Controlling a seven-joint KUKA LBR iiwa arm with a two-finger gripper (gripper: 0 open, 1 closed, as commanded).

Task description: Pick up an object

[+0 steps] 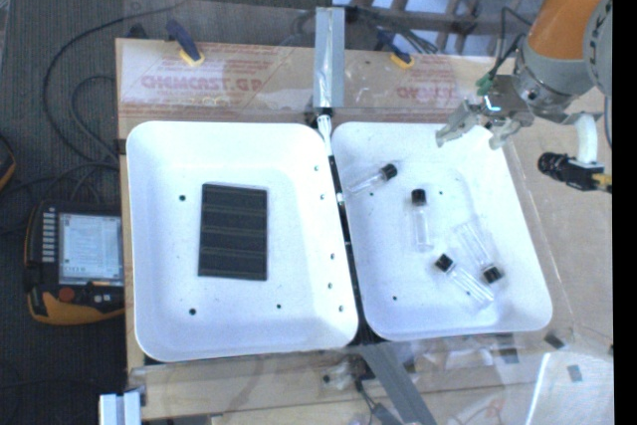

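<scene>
Several clear vials with black caps lie in the right bin. One vial rests near the bin's back left, another vial lies in the middle, and two more vials lie toward the front right. A black ridged rectangular pad lies flat in the left bin. My gripper hovers over the back right rim of the right bin, open, with nothing between its fingers.
A metal divider post stands behind the seam between the bins. Blue and yellow clamps hold a clear sheet at the back. A teach pendant lies on the floor to the left.
</scene>
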